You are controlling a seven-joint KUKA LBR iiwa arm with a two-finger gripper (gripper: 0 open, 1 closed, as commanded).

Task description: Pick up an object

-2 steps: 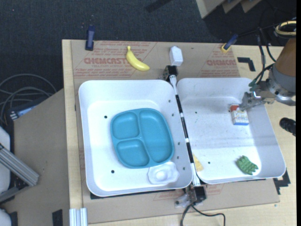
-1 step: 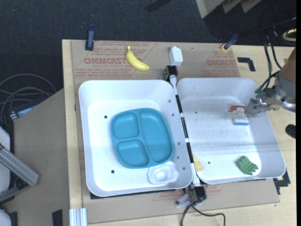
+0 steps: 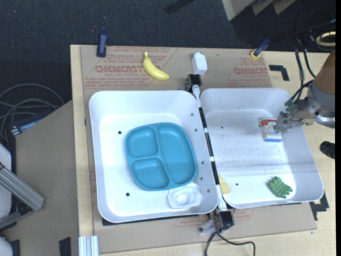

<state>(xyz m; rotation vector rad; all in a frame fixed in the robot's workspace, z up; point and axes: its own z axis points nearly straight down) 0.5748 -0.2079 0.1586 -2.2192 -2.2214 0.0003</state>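
In the right bin (image 3: 250, 191) a small red, white and blue box-like object (image 3: 270, 130) lies near the far right side. My gripper (image 3: 281, 122) hangs right beside and above it, at its right edge, touching or nearly touching it. A green ridged object (image 3: 279, 186) rests near the bin's front right corner. The left bin (image 3: 106, 143) holds a blue divided plate (image 3: 160, 154) and a small white cup-like piece (image 3: 183, 198) at its front edge.
A yellow banana (image 3: 154, 69) and a white block (image 3: 199, 63) lie on the cardboard behind the bins. A blue clamp (image 3: 102, 42) and a yellow-blue clip (image 3: 259, 50) sit at the back edge. Cables hang at the right.
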